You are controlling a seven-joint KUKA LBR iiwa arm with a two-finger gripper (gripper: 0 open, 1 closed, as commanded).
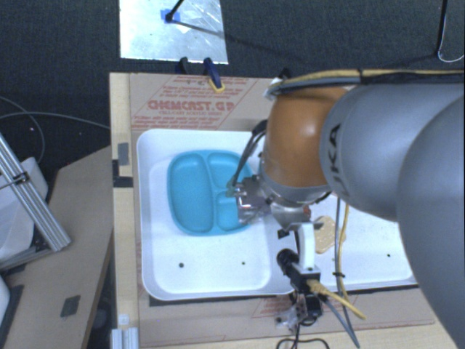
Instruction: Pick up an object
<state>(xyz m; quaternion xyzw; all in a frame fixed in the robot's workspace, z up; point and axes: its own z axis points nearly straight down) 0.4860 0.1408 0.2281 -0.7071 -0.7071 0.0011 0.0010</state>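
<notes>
A blue divided plate [195, 192] lies in the left white bin [207, 271], toward its back. My gripper [243, 201] hangs low over the plate's right edge, near the wall between the two bins. The orange band and grey wrist hide most of it from above. A tan, flat object [326, 233] peeks out in the right bin [378, 257] just right of the wrist, largely covered by the arm.
The arm covers most of the right bin. Brown printed cardboard [190, 100] lies behind the bins, with a blue-handled clamp [212, 73] on its far edge. A metal frame [29, 198] stands off the bench to the left.
</notes>
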